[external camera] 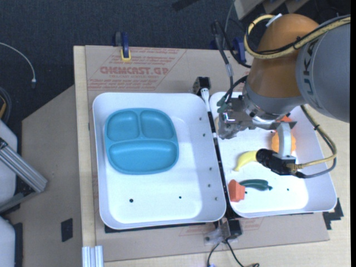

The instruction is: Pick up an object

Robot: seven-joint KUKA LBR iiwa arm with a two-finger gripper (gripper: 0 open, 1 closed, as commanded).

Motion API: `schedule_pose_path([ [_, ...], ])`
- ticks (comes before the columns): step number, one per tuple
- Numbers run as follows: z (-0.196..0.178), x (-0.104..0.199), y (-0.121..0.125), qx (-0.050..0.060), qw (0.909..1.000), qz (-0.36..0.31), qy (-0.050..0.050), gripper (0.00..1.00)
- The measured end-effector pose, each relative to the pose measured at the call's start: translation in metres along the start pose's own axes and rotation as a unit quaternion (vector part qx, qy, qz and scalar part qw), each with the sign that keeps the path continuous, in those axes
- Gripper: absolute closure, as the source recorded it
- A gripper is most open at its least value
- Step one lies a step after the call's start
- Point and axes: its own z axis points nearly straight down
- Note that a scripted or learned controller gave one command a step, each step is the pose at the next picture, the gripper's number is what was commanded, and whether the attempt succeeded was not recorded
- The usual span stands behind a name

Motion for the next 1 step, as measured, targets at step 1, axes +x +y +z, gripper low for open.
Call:
schedule_pose_path([
  [1,0.0134,0.0577,0.0139,-0.002,1.0,0.0,0.0,1.0],
])
